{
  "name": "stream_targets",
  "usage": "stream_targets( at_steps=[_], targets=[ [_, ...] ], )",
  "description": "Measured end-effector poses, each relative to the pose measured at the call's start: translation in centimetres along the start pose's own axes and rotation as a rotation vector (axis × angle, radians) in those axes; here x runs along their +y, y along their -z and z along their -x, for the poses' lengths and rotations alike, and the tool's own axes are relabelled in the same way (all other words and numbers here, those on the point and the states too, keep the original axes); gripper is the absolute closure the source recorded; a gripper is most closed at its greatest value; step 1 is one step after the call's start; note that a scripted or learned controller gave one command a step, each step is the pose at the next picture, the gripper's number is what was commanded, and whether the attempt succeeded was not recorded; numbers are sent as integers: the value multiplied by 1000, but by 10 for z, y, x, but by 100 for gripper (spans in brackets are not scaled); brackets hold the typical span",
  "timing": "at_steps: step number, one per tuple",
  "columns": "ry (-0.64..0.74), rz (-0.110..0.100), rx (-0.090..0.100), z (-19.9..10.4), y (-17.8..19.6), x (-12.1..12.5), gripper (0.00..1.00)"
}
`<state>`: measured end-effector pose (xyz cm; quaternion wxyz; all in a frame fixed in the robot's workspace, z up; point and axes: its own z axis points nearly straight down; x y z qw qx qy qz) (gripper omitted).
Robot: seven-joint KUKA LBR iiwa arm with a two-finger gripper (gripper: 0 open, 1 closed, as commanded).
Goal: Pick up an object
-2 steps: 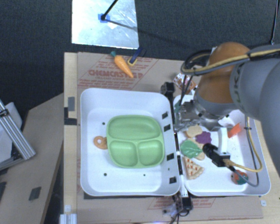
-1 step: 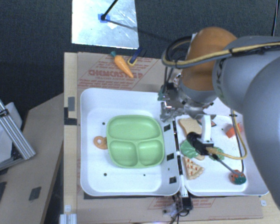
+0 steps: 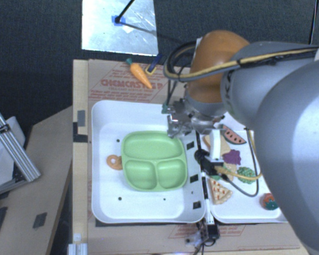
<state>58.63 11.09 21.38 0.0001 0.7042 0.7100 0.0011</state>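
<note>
In the camera view, two shallow white bins are seen side by side on the table point(image 3: 54, 147). The left bin point(image 3: 102, 201) carries a green divided plate point(image 3: 153, 161), which lies near the bin's middle with its three compartments facing up. A small orange ring-shaped piece point(image 3: 114, 162) rests on the bin floor just beside the plate's left edge. The right bin point(image 3: 250, 214) is largely covered by the grey arm point(image 3: 285, 102), which reaches in from the right edge of the table; the orange band point(image 3: 217, 58) above the wrist is seen over the far edge of the bins.

Several toy foods are spread in the right bin: a watermelon slice point(image 3: 234, 136) toward its far side, a purple piece point(image 3: 232, 156) nearer the middle, a green leafy piece point(image 3: 245, 173) beside it, a waffle-like wedge point(image 3: 220, 191) toward the near edge, and a red and teal piece point(image 3: 268, 201) at the near right corner, partly hidden by the arm.

The pincer point(image 3: 175, 131) is seen above the far right corner of the green plate, close to the wall between the two bins. Whether it is wide or narrow cannot be told, and nothing is seen between it.

An orange toy carrot point(image 3: 139, 74) lies outside the bins, on the cardboard point(image 3: 114, 86) at the table's far edge. A shiny metal sheet point(image 3: 118, 23) is seen beyond it.
</note>
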Motion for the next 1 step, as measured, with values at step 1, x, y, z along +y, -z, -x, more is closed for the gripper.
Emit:
stream_targets(
  at_steps=[1],
  targets=[
    [-1, 1, -1, 4, 16, 9, 100]
  ],
)
